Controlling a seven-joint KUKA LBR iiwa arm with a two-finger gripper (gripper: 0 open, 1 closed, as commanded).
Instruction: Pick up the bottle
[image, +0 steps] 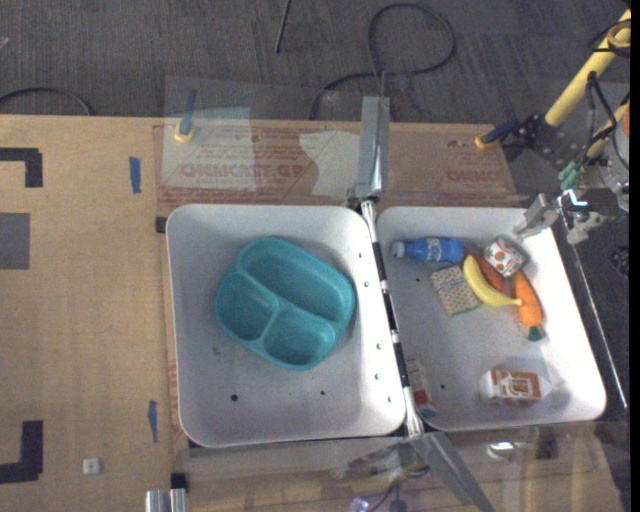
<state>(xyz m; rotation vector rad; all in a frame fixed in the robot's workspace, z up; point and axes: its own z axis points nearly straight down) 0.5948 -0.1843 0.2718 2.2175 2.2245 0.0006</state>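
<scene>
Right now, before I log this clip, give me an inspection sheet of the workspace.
Surface: two white bins side by side, left bin and right bin, on a brown bench.
Job's things: blue bottle lying on its side at the right bin's far left corner.
Clutter: teal divided tray in the left bin; banana, carrot, small can, patterned sponge and small carton in the right bin.
Grippers: pincer over the right bin's far right corner, apart from the bottle.
Cables: black loops on the floor beyond the bench.
Surroundings: grey carpet.
</scene>
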